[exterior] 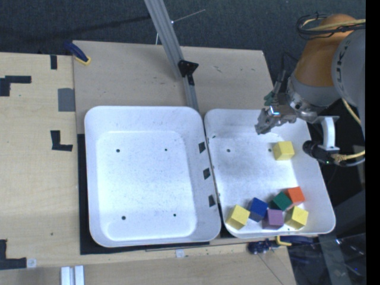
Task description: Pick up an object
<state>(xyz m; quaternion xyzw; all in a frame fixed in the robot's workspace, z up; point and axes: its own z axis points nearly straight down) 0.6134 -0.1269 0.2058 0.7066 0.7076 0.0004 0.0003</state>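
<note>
Hand (265, 125), grip state unclear, hovers over right bin (237, 218) holding three yellow blocks (283, 150) and four others

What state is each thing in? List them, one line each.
gripper: over the right bin's far end, nothing seen between its fingers.
lone yellow cube: flat on the bin floor, apart from the rest.
cube cluster: bunched at the near edge.
right bin: holds all cubes.
left bin: only specks inside.
</note>
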